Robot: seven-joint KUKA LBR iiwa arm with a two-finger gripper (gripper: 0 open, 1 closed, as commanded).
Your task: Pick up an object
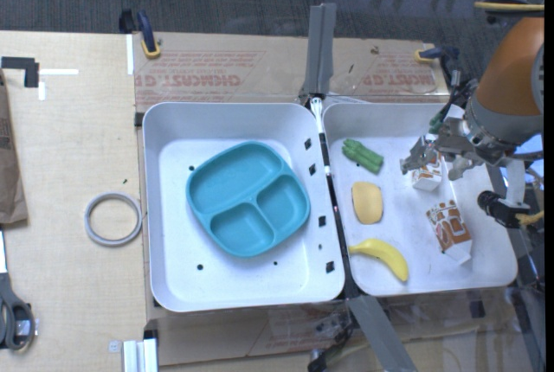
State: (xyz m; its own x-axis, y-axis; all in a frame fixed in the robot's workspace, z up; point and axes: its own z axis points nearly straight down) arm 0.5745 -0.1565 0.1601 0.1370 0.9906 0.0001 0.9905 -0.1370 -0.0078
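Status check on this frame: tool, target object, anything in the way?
Tool low in right bin, over small white carton; no grasp evident. Second carton, banana, yellow piece, green piece loose nearby. Blue tray in left bin.

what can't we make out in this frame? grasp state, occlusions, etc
- Gripper, camera view: its metal parts crowd over a small white carton, so contact or grasp cannot be judged.
- That carton: its top is hidden by the gripper and its print is too small to read.
- Second carton: orange print too small to read.
- Arm: cut off by the right edge.
- Scissors: cut off by the left edge.
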